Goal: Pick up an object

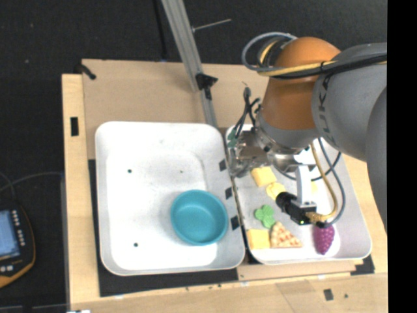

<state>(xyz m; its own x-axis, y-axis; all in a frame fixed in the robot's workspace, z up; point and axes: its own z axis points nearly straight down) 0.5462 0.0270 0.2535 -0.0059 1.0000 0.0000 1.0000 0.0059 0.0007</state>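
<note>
Near the table's front edge, in the right bin [355, 250]: pizza slice [285, 236], purple grapes [324, 237], green piece [264, 215], yellow blocks [263, 176]. In the left bin [130, 149], a blue bowl [199, 216]. Farther back, claw [242, 154] low at the right bin's left rim; grip cannot be told.

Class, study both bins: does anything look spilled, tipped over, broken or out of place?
Nothing stands out. The blue bowl sits upright in the left bin. In the right bin, the pizza slice, green piece, purple grapes and yellow blocks lie loosely clustered, all inside the rim.
</note>
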